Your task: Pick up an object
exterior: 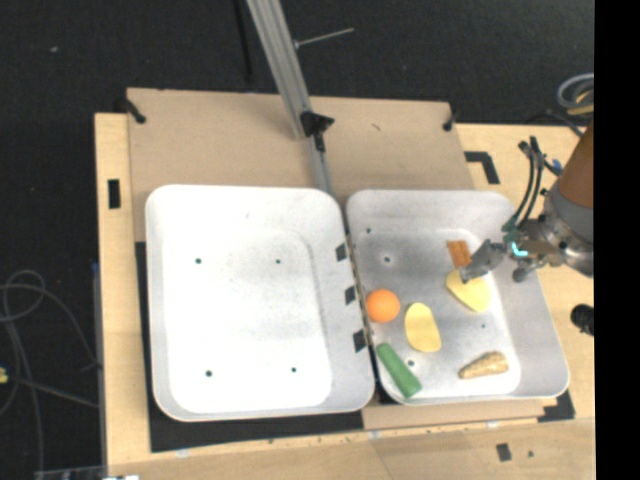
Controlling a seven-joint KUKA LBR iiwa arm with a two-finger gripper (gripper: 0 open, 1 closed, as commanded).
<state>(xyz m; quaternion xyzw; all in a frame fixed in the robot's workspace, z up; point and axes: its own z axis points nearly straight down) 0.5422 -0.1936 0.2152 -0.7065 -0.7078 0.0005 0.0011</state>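
Reaching in from the right: arm (575,193), grey, orange band above the wrist. Gripper (487,259) low over the right bin (420,223), near that bin's right edge, about halfway between its far and near edges. Open or closed: cannot tell, too dark and small against the bin. Nothing seen gripped.

Just beside the gripper, on its left: block (458,252), orange-brown, small, lying on the bin floor. Just below the gripper, toward the near edge: wedge (470,293), pale yellow, close to the gripper tip; touching or apart, cannot tell.

Further left, at the bin's middle: oval (423,328), yellow, flat on the floor. Just beside it, close to the bin's left edge: ball (382,305), orange, apart from the oval by a thin gap. In the near left corner: stick (398,370), green, lying aslant along the left edge. Toward the near right corner: crust (484,366), tan, lying on its side, apart from all the rest.

Side by side with the right bin, rims meeting along the middle: left bin (240,298), white and shallow. Under both: bench (115,298), light wood, with a brown card (230,138) along its far edge. Rising from the far edge between the bins: pole (280,53), grey metal, tilted to the left.
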